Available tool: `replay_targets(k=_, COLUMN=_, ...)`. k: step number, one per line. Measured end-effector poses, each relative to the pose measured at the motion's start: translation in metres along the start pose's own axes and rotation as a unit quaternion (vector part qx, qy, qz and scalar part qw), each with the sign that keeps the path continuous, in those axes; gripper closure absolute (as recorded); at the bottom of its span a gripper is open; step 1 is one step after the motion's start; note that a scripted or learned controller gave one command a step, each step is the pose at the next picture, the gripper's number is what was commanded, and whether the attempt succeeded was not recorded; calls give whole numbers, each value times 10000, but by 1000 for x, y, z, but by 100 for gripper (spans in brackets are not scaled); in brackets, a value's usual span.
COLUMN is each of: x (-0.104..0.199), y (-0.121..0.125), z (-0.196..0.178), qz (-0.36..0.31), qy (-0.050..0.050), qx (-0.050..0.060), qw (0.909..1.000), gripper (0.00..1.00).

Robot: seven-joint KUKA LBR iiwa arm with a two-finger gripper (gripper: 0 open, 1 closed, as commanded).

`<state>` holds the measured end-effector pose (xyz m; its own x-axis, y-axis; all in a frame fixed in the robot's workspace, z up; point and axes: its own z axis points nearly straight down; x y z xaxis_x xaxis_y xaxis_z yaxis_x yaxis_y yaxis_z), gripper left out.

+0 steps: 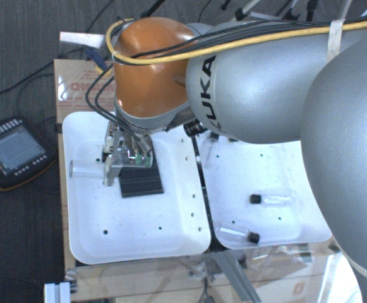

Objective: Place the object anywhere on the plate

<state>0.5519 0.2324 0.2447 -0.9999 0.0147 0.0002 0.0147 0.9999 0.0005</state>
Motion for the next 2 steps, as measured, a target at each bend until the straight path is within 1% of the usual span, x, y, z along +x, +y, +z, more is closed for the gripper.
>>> replay_targets(k=1, x=-44, y=1, z=-30, qz=-1400, qy=-13, qx=-5, qw=9901, gripper=100)
replay_targets(k=2, x=33, y=1, z=-32, qz=-1512, qy=-4, qx=-9, qw=9885, gripper=100)
